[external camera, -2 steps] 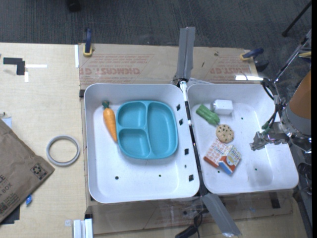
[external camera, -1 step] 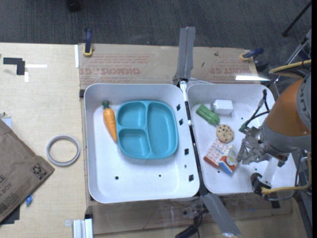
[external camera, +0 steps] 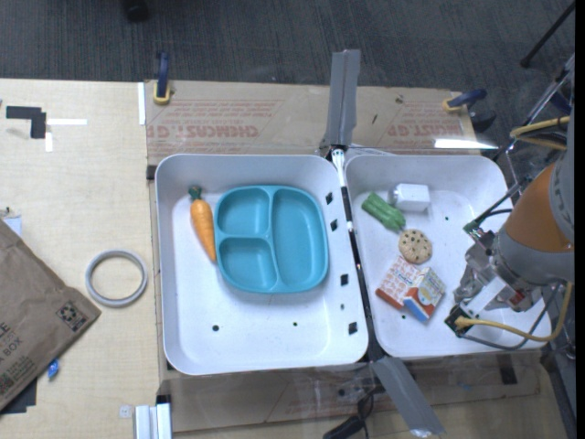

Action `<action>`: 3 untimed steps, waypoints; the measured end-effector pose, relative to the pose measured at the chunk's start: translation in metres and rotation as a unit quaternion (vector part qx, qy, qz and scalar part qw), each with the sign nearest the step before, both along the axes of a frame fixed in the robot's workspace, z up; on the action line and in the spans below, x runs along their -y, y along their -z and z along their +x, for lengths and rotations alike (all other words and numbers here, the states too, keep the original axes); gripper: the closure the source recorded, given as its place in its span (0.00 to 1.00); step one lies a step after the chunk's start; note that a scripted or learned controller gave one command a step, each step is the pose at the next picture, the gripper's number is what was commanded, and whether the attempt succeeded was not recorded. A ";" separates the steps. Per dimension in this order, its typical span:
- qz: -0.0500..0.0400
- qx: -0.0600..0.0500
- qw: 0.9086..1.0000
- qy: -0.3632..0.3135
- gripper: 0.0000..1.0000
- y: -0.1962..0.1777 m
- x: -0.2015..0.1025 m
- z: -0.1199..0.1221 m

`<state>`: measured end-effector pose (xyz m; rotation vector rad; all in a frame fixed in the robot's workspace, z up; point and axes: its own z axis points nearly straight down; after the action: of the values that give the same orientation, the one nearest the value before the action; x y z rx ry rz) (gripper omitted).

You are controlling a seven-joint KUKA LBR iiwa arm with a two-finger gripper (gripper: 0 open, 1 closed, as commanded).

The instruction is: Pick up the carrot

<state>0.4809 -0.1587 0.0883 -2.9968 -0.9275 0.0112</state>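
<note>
Carrot [external camera: 203, 226] lies in the left bin [external camera: 174, 273], just beside the left edge of the blue divided tray [external camera: 273, 239], green top pointing to the bin's far wall, tip toward the near side; nothing touches it. Gripper [external camera: 477, 291] sits over the right bin [external camera: 457, 332], well apart from the carrot, on the far side of the tray from it, low near that bin's right wall. Cannot tell if the jaws are open or closed, too small and cluttered by cable; nothing visibly held between them. Step judged: approach not yet begun, grasp not started. Next move calls for crossing the divider between bins, passing over the tray, coming down on the carrot with jaws across its narrow width; the tray rim is close on one side, so little room there. Left bin holds the carrot and the tray, tray compartments bare. Right bin holds a green vegetable-like piece [external camera: 382, 212], a white block [external camera: 411, 196], a cookie [external camera: 415, 245] and a red-white-blue carton [external camera: 410, 290]. Out on the worktop, left of the tray's bin, a tape ring [external camera: 116, 276] and a cardboard box [external camera: 32, 314].
</note>
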 end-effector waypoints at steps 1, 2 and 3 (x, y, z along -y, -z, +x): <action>-0.003 0.000 0.984 0.181 1.00 -0.126 -0.012 -0.003; -0.002 0.000 0.998 0.065 1.00 -0.180 0.036 -0.003; -0.002 0.000 0.999 -0.050 1.00 -0.313 0.054 0.016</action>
<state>0.4971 -0.2122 0.4017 -2.9496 -1.0780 0.0137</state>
